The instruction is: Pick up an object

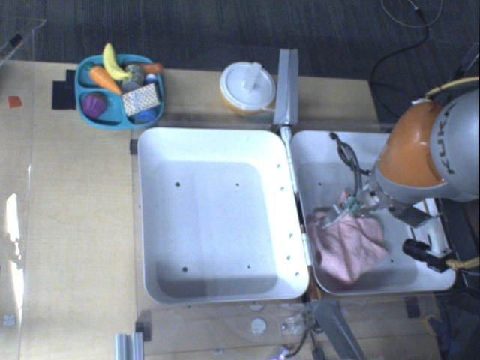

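the grey arm with the orange band [411, 154] is reaching into the right white bin [322, 156] on the worktop, its gripper [355, 205] sitting at the top edge of a crumpled pink cloth [346, 247] lying in that bin's near left corner. whether the gripper is open or closed, i cannot tell. the left white bin [214, 212] is sitting alongside. a blue tray of toy food [118, 90] is sitting near the worktop's far left corner.
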